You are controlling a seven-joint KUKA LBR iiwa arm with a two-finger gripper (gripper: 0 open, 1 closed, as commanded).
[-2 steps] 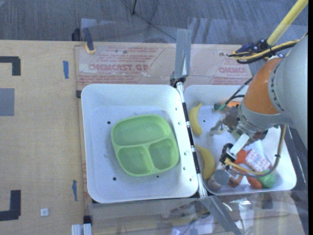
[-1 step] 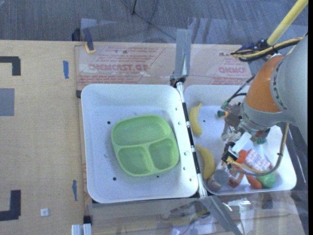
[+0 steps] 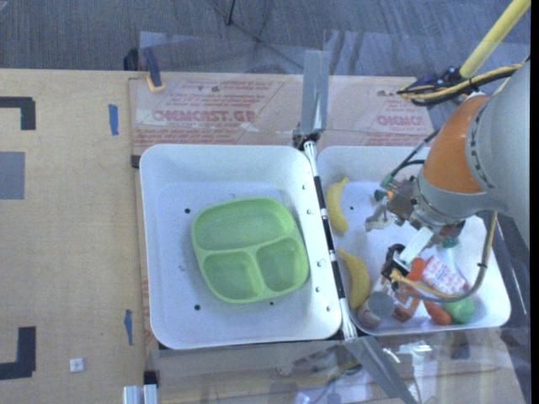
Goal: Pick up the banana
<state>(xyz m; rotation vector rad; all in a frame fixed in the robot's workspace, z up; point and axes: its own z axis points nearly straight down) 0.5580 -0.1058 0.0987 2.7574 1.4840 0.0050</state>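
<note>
Two shallow white bins side by side on bench: left bin point(image 3: 164, 293), right bin point(image 3: 358, 168). In left bin, one green divided plate point(image 3: 248, 249), three compartments, roughly centred, lying flat. In right bin, two bananas, both along the left wall by the divider between the bins. Upper banana point(image 3: 337, 206) in the far-left part of the bin, curved, flat on the floor, just beside the wall. Lower banana point(image 3: 356, 279) toward the front, close to the same wall, apart from the upper one. Arm point(image 3: 497, 141) in from the right, orange band point(image 3: 450, 154) above the wrist, over the middle of right bin. Gripper point(image 3: 383, 210) low over the bin, to the right of upper banana, near it but not touching as far as visible. Open or closed: cannot tell from this angle; nothing seen held. Clutter in the front part of right bin: red-and-white packet point(image 3: 438, 273), orange carrot-like piece point(image 3: 438, 313), green round item point(image 3: 461, 310) just beside it, grey round item point(image 3: 370, 314) right below the tip of lower banana, small orange bit point(image 3: 407, 283). Packet partly covered by robot hardware. Both bananas down on the bin floor, not lifted. Behind the bins, cardboard sheet point(image 3: 210, 112) with red print, flat on the bench. Blue tape mark point(image 3: 113, 118) on the wood to the left.
</note>
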